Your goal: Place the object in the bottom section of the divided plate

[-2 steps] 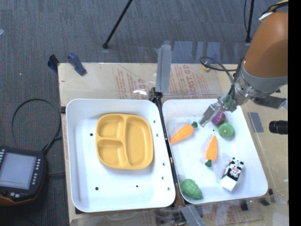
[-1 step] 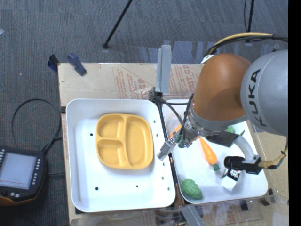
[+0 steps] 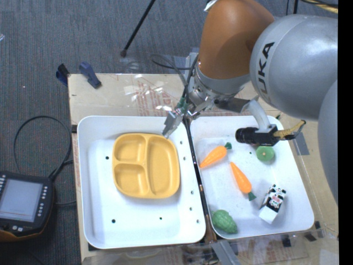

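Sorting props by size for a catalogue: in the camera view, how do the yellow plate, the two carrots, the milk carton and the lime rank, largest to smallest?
1. Yellow plate, by far the largest.
2. The two carrots: they look alike in size, so no ranking between them.
3. Milk carton.
4. Lime, the smallest.

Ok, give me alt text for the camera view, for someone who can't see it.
The arm's tool hovers over the top right corner of a yellow divided plate in the left bin. The right bin holds two toy carrots, two green toys and a small cow-print carton.
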`<state>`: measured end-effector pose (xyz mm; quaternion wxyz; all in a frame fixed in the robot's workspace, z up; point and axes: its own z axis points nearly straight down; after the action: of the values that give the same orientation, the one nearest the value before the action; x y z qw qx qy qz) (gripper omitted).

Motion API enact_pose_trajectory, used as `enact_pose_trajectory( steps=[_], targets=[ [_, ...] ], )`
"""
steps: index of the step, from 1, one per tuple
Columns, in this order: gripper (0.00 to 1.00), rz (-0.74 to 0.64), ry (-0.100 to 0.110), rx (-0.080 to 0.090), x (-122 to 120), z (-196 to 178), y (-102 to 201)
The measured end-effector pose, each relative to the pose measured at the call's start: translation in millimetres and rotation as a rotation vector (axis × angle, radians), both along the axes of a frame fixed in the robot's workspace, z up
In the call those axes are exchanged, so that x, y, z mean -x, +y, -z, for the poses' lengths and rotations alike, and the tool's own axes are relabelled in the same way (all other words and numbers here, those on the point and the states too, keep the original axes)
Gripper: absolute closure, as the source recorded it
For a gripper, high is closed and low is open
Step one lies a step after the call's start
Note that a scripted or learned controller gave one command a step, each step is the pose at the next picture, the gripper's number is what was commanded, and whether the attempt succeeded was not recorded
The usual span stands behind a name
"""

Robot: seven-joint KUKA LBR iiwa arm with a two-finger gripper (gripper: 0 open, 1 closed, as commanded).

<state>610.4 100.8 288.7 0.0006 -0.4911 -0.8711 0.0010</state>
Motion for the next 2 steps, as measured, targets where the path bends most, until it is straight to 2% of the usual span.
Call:
enact_pose_trajectory(
  steps=[1, 2],
  targets=[
    [0.0, -0.001, 0.003, 0.001, 1, 1, 0],
    [0.0, -0.409, 0.005, -0.001, 28, 17, 64]
  ],
)
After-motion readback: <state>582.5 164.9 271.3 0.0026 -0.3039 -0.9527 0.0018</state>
